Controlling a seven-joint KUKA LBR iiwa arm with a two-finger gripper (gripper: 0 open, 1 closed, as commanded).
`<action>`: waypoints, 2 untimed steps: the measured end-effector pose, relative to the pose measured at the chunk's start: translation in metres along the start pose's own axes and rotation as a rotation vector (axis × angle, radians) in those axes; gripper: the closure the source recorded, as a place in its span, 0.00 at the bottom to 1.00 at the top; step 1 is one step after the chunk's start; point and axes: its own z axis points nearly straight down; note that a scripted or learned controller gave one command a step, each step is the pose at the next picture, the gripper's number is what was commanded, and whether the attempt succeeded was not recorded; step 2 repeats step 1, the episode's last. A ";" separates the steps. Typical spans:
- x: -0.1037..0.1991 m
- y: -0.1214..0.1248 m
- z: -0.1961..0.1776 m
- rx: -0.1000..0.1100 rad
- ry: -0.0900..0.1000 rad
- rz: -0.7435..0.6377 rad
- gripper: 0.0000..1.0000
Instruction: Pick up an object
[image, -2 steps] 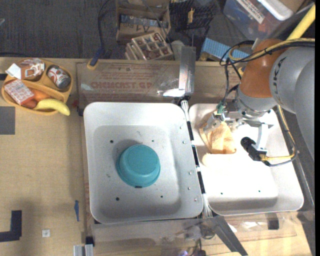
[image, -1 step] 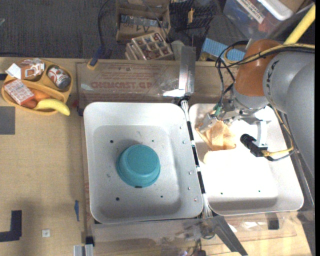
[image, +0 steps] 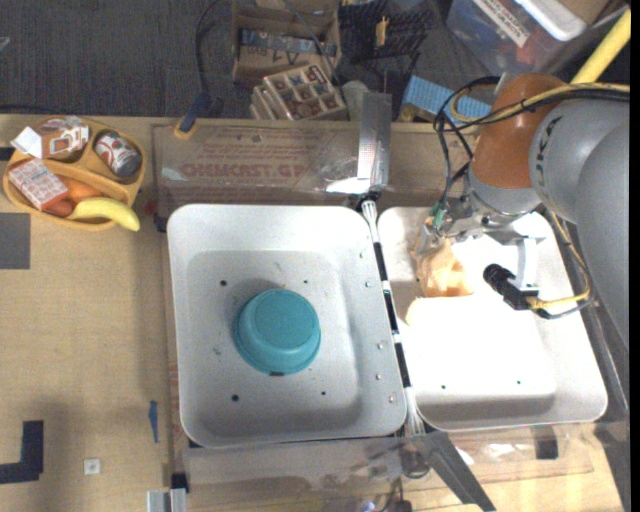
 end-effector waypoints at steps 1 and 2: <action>0.033 0.007 -0.090 -0.001 0.002 -0.306 1.00; 0.033 0.007 -0.090 -0.001 0.002 -0.306 1.00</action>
